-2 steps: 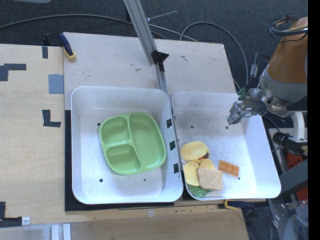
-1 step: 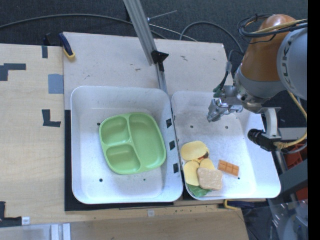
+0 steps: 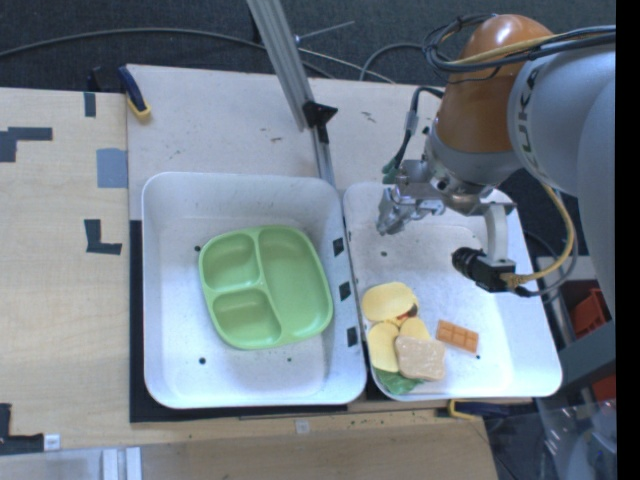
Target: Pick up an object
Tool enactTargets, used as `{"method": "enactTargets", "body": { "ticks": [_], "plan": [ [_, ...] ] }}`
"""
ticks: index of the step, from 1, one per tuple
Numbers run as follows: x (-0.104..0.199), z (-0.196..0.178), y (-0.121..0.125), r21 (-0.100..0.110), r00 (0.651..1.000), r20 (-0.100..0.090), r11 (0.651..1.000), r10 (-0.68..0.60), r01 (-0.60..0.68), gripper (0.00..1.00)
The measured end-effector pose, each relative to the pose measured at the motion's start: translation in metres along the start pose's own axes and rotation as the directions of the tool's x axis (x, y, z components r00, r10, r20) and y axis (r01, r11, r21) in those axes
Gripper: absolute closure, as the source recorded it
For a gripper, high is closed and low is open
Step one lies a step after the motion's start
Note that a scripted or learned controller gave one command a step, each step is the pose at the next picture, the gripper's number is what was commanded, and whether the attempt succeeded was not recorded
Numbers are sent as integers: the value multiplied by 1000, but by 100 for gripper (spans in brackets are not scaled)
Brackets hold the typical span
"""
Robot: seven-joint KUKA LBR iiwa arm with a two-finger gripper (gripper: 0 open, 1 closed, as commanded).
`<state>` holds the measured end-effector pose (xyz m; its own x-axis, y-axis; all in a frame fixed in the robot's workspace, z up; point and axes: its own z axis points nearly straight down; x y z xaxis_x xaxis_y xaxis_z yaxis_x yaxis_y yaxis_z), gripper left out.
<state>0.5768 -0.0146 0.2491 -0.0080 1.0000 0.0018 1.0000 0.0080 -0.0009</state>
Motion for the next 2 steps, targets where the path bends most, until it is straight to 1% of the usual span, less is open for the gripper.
{"method": "enactTargets", "body": {
  "ticks": [1, 2],
  "plan": [
    [52, -1, 18, 0, 1000, 0, 1000, 1, -1, 100],
    [96, 25, 37, 2, 1000, 2, 1000, 3, -3, 100]
  ]
}}
